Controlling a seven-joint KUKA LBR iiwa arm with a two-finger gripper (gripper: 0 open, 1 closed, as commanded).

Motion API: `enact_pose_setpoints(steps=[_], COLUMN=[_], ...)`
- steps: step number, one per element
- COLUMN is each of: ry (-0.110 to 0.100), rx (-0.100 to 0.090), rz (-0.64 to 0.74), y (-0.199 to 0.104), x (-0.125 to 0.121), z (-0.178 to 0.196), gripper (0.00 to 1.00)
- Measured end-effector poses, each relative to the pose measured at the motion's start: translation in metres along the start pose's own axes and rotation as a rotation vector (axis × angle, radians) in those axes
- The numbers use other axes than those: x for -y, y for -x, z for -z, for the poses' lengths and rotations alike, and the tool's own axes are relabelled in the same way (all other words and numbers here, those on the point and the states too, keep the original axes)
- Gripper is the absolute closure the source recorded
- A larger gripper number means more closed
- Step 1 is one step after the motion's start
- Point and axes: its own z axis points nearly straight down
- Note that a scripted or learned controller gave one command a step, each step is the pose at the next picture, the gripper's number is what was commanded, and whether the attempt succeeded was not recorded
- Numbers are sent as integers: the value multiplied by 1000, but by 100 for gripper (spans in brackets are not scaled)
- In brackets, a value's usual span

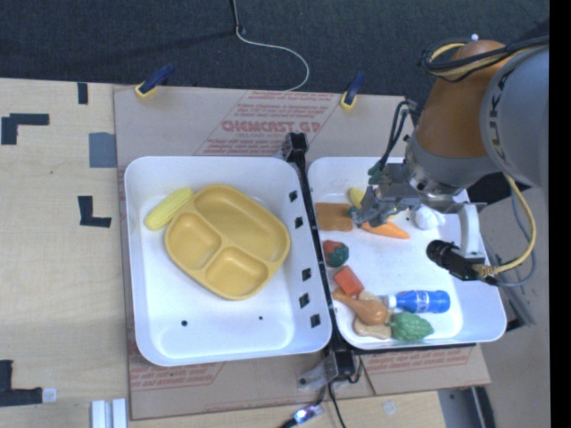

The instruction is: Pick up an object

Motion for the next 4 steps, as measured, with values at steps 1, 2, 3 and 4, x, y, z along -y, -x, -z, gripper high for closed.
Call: enact_pose_setpoints(steps=[1, 2, 3, 4], ry=[-1, 1, -1, -1], rx=[1, 0, 2, 3], rz=[2, 3, -2, -3], y=[-46, -99, -87, -86], x=[-6, -31, -31, -30], z=[0, -1, 4, 4], gripper=[100, 100, 100, 100])
